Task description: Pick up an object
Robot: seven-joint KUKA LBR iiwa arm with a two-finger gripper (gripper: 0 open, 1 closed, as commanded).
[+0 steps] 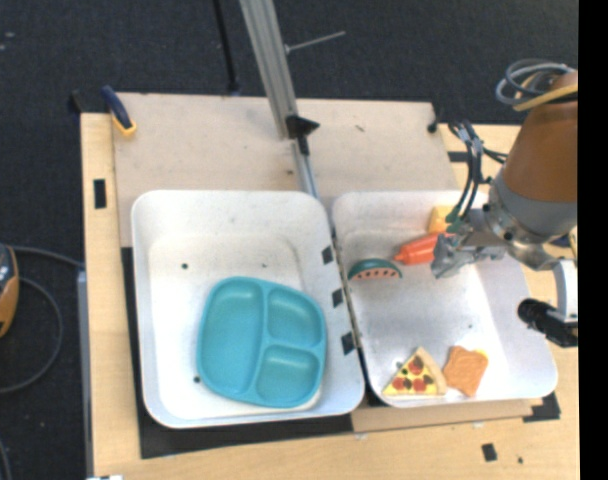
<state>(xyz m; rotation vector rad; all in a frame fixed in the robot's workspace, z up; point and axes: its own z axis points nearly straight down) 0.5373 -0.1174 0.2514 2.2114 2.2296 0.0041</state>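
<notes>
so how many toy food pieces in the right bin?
5 visible. Watermelon slice at the left wall, carrot and a yellow piece by the pincer, pizza slice and orange toast-like piece at the near edge. The arm may hide more.

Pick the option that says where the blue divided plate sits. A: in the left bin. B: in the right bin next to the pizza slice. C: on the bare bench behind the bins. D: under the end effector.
A: the blue divided plate lies in the left bin, while the pizza slice and the end effector are over in the right bin.
</notes>
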